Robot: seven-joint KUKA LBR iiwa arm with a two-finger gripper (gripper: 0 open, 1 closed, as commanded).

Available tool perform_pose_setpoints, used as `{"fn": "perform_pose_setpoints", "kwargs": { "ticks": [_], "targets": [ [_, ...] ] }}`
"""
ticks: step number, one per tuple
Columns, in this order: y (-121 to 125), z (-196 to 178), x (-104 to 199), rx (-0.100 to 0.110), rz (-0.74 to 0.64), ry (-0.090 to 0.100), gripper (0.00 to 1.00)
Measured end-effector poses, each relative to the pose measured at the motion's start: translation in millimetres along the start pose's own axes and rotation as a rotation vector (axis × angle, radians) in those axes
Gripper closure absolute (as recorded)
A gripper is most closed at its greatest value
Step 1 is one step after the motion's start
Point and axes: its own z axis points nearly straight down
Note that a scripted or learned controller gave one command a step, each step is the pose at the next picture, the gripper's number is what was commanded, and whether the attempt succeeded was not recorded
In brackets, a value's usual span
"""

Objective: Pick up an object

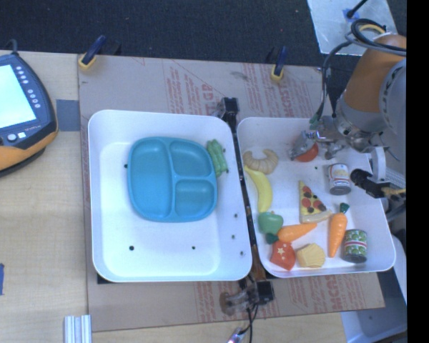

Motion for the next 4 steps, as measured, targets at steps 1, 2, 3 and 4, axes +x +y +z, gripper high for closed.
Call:
{"fn": "perform_pose_setpoints", "kwargs": {
  "ticks": [1,2,3,4],
  "targets": [
    [0.1,-10.5,-0.4,0.002,-0.002,0.0,1.0],
    [-57.7,-112.6,0.1,-0.001,0.001,0.0,1.0],
    [-126.3,-131.0,38.3,0.001,0.0,0.0,1.0],
    [-169.6,-168.6,89.3,0.0,-0.002,0.001,1.0]
  ]
}}
